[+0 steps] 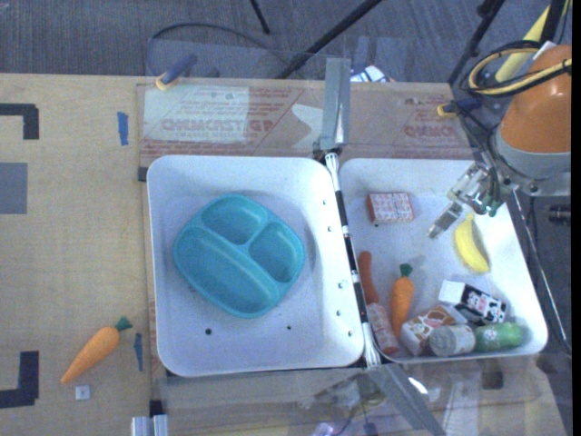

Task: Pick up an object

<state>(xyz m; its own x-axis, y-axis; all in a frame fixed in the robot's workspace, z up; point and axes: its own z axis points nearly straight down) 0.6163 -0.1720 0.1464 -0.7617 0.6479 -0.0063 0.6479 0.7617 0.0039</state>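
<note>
Plastic toy food made up the likeliest pick, and the banana (471, 245), nearest the gripper (451, 214), looked light, rigid and smooth-skinned, so it would probably slip unless the fingers closed across its middle, over the narrow width, not along the curve. It was a short yellow crescent lying flat near the right wall of the right bin (536, 325), just below and to the right of the fingertips and not touching them. The gripper hung at the end of the arm (536, 121), tilted down toward the left, with its jaws a little apart and nothing between them. Elsewhere in that bin lay a small red box (390, 207) near the back, an upright-looking carrot (401, 300) in the middle, a reddish sausage-like piece (366, 275) along the left wall, and a crowded cluster of small packages (458, 325) at the front edge; those would be harder to isolate. The left bin (172, 189) held a blue divided plate (240, 254), too broad and flat for an easy pinch. Another carrot (91, 352) rested on the bench outside both bins.
</note>
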